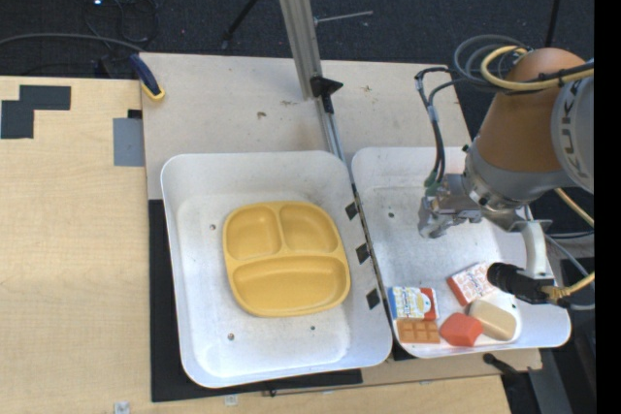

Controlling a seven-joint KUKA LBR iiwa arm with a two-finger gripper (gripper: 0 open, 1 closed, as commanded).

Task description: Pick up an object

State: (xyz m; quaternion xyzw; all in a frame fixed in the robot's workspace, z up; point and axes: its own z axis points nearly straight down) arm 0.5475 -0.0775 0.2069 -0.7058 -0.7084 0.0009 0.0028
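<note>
The end effector (439,220) hangs over the bare upper floor of the right-hand shallow white bin (408,179); whether it is apart or together cannot be told. A small picture carton (413,302), orange waffle block (419,332), red wedge (461,330), cream block (494,318) and red-and-white packet (471,283) cluster in that bin's near corner. A yellow three-compartment plastic tray (286,258) lies in the left bin (194,208) beside it.

A yellow three-compartment plastic tray (287,258) lies in the left shallow white bin (194,208). The gripper (444,216) hangs over the right shallow white bin (408,179), with small toy foods clustered near.
</note>
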